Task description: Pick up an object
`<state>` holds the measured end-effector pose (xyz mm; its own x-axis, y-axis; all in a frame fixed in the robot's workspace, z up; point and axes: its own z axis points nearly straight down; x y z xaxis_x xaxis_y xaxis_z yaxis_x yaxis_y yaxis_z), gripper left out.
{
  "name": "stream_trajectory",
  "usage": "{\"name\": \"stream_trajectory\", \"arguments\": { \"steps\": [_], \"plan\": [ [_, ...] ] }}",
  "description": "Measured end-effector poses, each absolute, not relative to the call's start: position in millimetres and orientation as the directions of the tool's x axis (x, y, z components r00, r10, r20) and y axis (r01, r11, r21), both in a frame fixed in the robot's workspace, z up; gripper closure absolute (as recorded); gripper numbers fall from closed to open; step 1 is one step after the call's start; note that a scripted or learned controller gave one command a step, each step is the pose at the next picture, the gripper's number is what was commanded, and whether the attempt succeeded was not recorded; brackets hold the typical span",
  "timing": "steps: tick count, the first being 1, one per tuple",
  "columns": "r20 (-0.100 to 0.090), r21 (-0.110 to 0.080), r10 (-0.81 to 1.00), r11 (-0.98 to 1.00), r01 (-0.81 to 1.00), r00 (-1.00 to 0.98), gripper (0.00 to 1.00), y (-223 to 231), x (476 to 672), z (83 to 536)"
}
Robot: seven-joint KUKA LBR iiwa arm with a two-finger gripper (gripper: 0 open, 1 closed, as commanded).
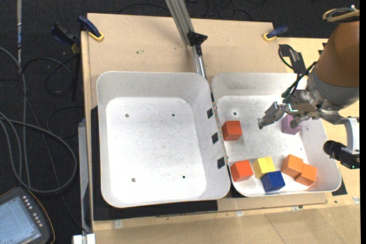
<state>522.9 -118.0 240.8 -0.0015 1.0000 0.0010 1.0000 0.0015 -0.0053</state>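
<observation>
A tan wooden surface [143, 43] sits on dark carpet. The fingers [273, 115], state unclear, hover over the right bin [251, 86]; orange block [231, 130] just left-below, purple block [291, 125] beside.

The arm [342, 60] comes in from the right side of the camera view, with its orange band high and the grey wrist section below it. The wrist is bent to the left and carries black cables along its upper side. The gripper [269, 118] points to the left and a little downward. Whether its tips are apart or together is not clear from this angle
</observation>
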Motion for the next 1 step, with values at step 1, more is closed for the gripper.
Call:
{"name": "stream_trajectory", "arguments": {
  "steps": [1],
  "plan": [
    [0.0, -0.001, 1.0, 0.0, 1.0, 0.0, 0.0, -118.1, 523.7, 242.9]
  ]
}}
